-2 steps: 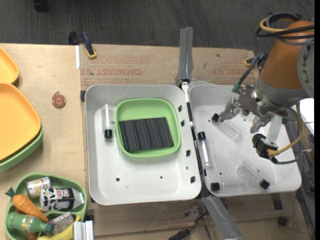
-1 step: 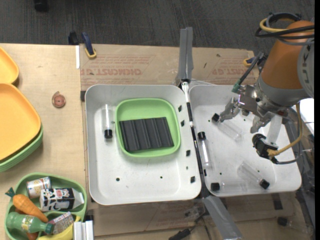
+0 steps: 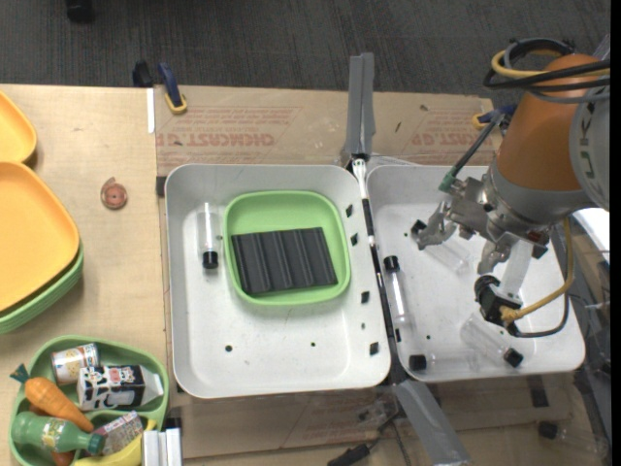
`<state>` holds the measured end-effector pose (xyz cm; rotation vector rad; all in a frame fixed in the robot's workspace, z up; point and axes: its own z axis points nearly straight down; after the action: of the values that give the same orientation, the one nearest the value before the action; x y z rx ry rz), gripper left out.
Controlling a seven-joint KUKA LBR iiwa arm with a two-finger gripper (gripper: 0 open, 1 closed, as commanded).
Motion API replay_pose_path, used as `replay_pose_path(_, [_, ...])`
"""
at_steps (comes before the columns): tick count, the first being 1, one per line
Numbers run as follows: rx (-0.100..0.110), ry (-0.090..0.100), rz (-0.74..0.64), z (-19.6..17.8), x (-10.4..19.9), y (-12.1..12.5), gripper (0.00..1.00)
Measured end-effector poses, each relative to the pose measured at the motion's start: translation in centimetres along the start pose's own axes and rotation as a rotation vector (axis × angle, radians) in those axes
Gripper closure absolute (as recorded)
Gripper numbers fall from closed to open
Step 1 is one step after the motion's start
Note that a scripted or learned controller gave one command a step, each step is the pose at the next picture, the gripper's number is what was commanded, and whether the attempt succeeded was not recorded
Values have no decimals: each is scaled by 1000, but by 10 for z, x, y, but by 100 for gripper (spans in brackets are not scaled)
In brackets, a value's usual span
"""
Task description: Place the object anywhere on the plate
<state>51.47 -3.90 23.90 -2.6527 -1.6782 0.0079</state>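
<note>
A green plate [image 3: 286,214] with a raised rim sits in the left bin [image 3: 194,357]. On it lies a dark grey ridged slab [image 3: 284,261], flat and covering most of the plate's middle. My gripper [image 3: 456,246] hangs over the right bin [image 3: 437,338], well to the right of the plate and apart from the slab. The grey arm with its orange band [image 3: 553,115] reaches in above it. I see nothing held in the gripper.
A clear tube with a black cap [image 3: 209,234] lies left of the plate in the left bin. A similar pen-like piece [image 3: 393,282] rests by the divider between the bins. Orange plates [image 3: 29,231] and a bowl of toy food [image 3: 82,401] stand outside on the left.
</note>
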Motion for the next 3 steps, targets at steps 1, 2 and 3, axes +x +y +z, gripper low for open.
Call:
replay_pose_path(1, [1, 0, 115, 15, -14, -29, 0])
replay_pose_path(2, [-1, -1, 233, 12, -1, -41, 0])
replay_pose_path(3, [1, -2, 305, 30, 47, -64, 0])
